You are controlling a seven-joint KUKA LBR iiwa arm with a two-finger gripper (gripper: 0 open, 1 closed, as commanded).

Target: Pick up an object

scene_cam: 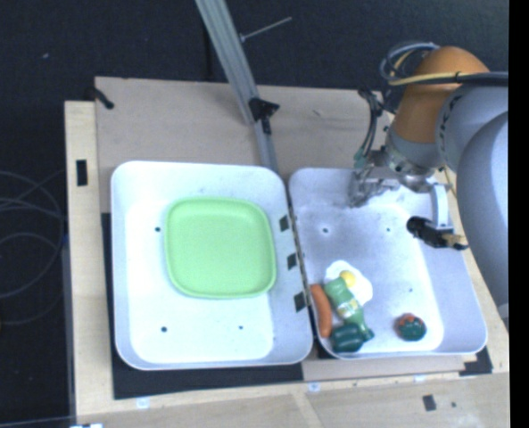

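Along the right bin's [442,275] near-left edge lies a cluster of small toys: an orange carrot [321,308], a white and yellow egg shape [351,280], a light green piece [343,298] and a dark green piece [350,335]. A small green and red toy [410,326] sits alone toward the bin's near right. My gripper [364,188] hangs over the far end of the right bin, well away from the toys, with nothing visible between its fingers.
The left bin [135,266] holds a light green square plate [219,246]. A grey metal pole [233,52] slants up from between the bins at the back. The arm's bulky grey body [478,176] covers the right side of the bench.
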